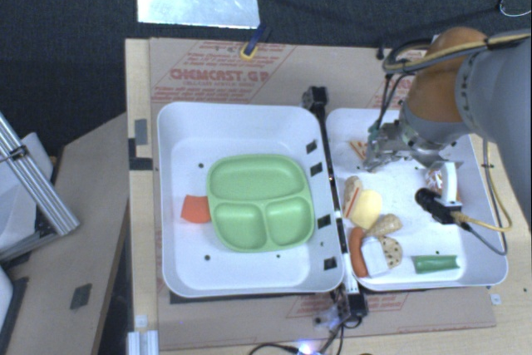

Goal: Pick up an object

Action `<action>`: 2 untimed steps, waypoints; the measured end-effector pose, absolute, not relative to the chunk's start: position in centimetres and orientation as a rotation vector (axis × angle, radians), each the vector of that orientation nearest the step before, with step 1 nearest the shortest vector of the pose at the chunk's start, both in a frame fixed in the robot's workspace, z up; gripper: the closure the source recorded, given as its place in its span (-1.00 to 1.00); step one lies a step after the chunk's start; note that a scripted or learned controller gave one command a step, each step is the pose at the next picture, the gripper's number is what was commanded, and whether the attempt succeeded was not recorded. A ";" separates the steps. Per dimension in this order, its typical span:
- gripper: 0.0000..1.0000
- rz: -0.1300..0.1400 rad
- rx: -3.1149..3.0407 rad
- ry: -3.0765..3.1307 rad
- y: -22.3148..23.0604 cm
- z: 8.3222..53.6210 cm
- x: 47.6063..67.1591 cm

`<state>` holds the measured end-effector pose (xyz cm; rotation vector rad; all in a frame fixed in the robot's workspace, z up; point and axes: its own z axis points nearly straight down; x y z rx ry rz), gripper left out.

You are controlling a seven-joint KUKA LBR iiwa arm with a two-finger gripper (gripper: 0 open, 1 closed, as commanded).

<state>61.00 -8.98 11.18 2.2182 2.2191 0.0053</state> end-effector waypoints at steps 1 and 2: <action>1.00 0.005 2.218 2.219 -9.1 17.2 60.3; 1.00 0.007 2.213 2.222 -9.1 22.7 60.5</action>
